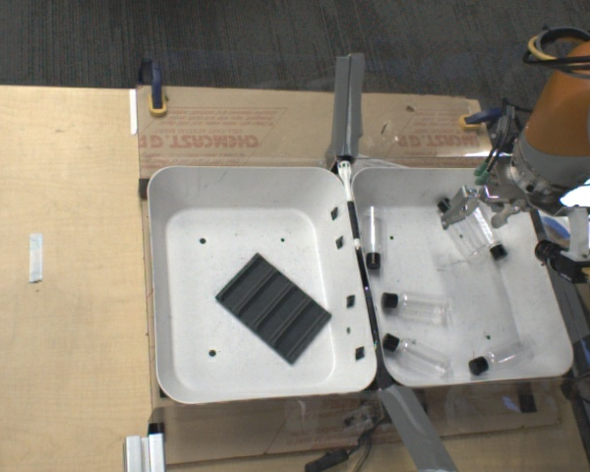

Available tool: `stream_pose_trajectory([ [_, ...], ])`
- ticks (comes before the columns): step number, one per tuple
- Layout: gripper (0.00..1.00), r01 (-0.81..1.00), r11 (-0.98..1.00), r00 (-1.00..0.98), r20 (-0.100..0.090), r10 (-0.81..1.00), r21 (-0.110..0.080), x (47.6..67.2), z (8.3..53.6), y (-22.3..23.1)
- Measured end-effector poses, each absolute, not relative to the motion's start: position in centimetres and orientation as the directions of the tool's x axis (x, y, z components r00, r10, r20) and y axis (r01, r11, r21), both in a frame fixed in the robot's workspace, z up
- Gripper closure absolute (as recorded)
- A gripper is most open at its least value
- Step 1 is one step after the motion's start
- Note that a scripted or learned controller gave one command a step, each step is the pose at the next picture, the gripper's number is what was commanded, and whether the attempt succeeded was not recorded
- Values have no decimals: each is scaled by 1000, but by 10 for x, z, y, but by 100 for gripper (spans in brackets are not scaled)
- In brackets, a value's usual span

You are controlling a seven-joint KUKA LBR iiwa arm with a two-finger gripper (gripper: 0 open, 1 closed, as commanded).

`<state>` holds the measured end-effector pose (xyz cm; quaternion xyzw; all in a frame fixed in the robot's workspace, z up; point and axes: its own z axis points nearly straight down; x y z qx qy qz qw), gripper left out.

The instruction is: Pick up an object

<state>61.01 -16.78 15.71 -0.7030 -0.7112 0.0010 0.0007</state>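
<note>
Over the far right part of the right bin [560, 347], the gripper [469, 212] hangs at the end of the arm [560, 116], and a clear vial [478, 236] with a black cap lies slanted just beneath it, its cap end pointing toward the near right. Whether the vial sits between the fingers or simply lies on the bin floor under them cannot be told from this angle, and how far the gripper is opened cannot be told either.

Four more clear, black-capped vials lie in the same bin: one [371, 236] along the left wall, one [413, 307] near the middle, and two [411, 352] [494, 360] toward the near edge. The left bin [172, 214] holds a dark ribbed block [273, 308], lying flat at an angle.

The main risk, as I judge it, is slip. A smooth round vial caught off-centre or along its slant could roll out of the fingers as they close, or pivot and drop as the arm lifts. The vials' transparency may also mislead any estimate of where the body lies. The bin's right wall is close, so a descent slightly off could knock it.
</note>
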Motion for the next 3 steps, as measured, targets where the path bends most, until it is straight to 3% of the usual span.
stream_pose_trajectory([
  [1,0,998,60,-60,-1,998,2,649,97,-178],
  [2,100,998,60,-60,-2,998,4,650,107,-178],
  [3,100,1000,-14,14,-2,1000,0,659,210,-131],
])
